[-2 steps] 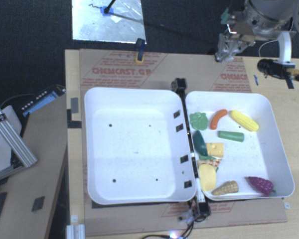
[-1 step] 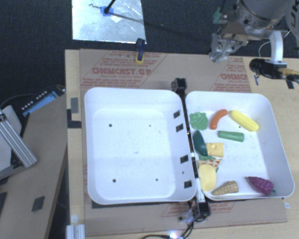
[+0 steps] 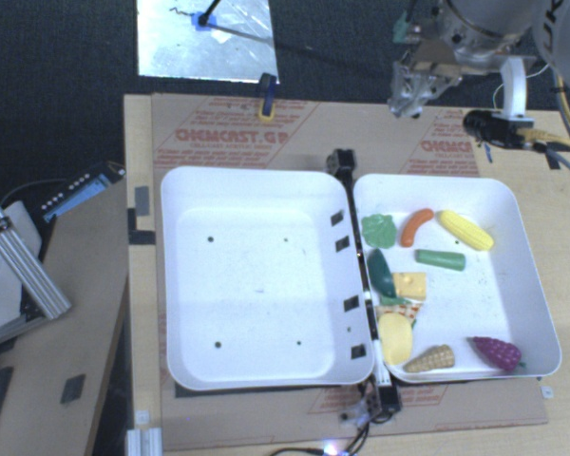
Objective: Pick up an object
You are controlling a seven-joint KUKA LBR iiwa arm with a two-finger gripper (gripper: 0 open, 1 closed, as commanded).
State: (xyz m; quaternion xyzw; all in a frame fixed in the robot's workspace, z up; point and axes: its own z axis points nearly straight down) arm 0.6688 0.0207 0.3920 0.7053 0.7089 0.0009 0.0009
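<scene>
Our gripper [image 3: 410,105] hangs high beyond the right bin [image 3: 522,226], holding nothing (whether its fingers are apart we cannot tell). The toys lie crowded toward the divider, among them corn [image 3: 466,229] and sausage [image 3: 416,225], both within reach.
</scene>
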